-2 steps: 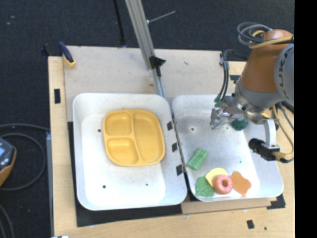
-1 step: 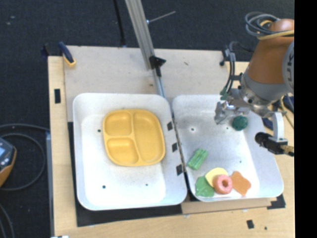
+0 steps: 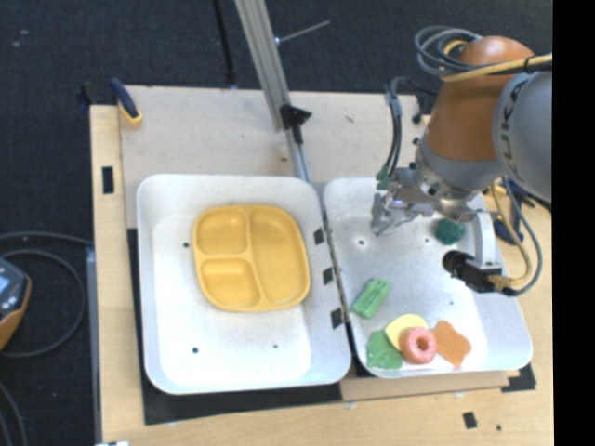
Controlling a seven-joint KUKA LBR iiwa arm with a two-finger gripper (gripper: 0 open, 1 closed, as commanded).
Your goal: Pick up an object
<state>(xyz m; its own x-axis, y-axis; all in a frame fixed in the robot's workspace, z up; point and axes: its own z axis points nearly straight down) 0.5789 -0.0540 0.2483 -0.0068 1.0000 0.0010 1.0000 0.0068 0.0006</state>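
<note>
My gripper (image 3: 383,214) hangs over the far left part of the right bin (image 3: 493,319), above bare white floor. A light green block (image 3: 370,297) lies nearer the front, well clear of the gripper. At the bin's front edge sit a darker green piece (image 3: 382,350), a yellow disc (image 3: 403,327), a pink ring (image 3: 419,345) and an orange piece (image 3: 453,342), all close together. A small teal object (image 3: 450,230) lies just right of the gripper, partly under the arm.
The left bin (image 3: 167,342) holds a yellow divided plate (image 3: 251,255). A metal pole (image 3: 270,72) slants up from between the bins at the back. Black cabling and a bracket (image 3: 474,272) hang from the arm over the right bin's right side.
</note>
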